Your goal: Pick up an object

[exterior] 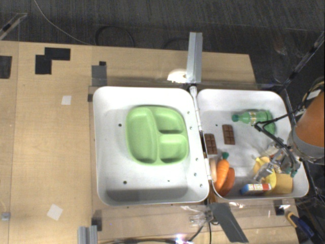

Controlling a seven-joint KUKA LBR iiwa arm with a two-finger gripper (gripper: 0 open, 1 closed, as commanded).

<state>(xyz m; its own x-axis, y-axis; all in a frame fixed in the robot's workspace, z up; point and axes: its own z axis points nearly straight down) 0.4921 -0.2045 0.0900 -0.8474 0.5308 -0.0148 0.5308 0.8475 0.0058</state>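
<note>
A pale wooden bench (45,151) holds two white bins; beyond it, dark carpet (152,9). At lower right, the gripper (271,168) hangs over yellow toys (282,182) in the right bin (238,98), arm (310,128) entering from the right edge. Whether anything is gripped, I cannot tell.

2 white bins (109,187). 1 green tray (156,134). 2 chocolate bars (228,134). 1 green bottle (252,117). 1 carrot (222,170). 1 banana (261,162). 1 yellow block (284,183). 1 marker-like tube (255,188). 1 reddish item (231,179), kind unclear.
</note>
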